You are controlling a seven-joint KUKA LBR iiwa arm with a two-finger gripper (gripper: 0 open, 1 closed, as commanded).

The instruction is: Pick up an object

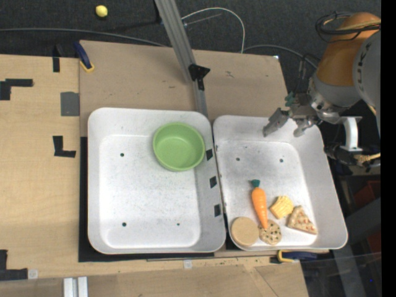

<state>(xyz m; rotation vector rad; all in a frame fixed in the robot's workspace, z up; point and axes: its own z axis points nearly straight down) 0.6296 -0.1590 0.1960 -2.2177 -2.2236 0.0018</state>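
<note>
The right bin (247, 142) holds toy food near its front edge: an orange carrot (259, 205), a yellow corn piece (281, 206), a pizza slice (302, 220), a chocolate-chip cookie (270, 233) and a tan round disc (244, 231). A green bowl (179, 146) rests at the back right of the left bin (111, 184). My gripper (286, 126) hovers over the back right of the right bin, open, its fingers spread apart with nothing between them. It is well behind the food pieces.
A slanted grey pole (179, 36) rises behind the bins, ending at a black clamp (198, 73). Cables trail across the dark floor at the back. A small yellow ball (101, 10) lies far back left. The wooden bench surrounds both bins.
</note>
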